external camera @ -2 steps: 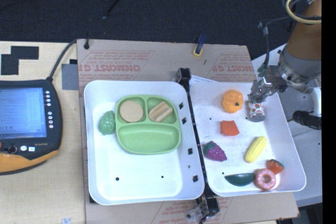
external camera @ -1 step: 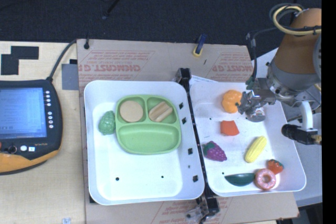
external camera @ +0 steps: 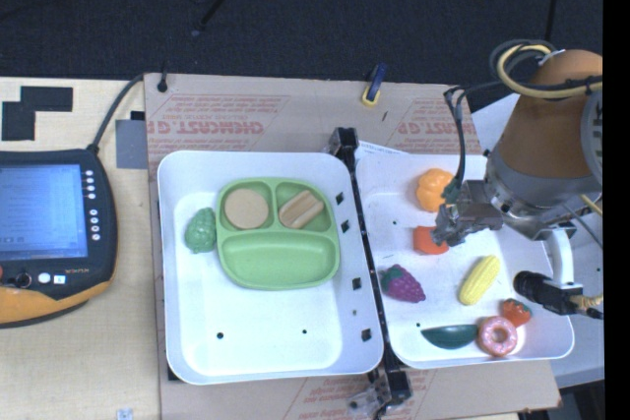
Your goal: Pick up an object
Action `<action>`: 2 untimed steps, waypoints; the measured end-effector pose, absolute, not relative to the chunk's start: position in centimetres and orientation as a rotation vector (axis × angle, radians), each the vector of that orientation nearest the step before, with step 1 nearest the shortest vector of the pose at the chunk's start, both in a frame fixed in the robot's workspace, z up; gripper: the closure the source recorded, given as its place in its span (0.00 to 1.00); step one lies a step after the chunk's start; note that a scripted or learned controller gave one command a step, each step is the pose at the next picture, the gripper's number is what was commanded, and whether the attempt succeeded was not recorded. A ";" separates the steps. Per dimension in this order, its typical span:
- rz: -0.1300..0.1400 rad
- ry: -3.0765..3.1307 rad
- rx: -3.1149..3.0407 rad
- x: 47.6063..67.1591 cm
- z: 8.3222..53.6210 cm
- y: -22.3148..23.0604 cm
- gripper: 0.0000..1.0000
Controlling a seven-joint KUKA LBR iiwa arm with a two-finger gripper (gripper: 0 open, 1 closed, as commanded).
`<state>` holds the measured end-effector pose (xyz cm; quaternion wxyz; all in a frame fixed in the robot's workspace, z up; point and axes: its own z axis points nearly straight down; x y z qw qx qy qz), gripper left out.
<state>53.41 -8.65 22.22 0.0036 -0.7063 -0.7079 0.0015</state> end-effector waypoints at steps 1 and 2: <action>0.002 -2.222 -2.216 52.2 23.7 -7.6 1.00; 0.004 -2.221 -2.216 52.7 23.2 -6.8 1.00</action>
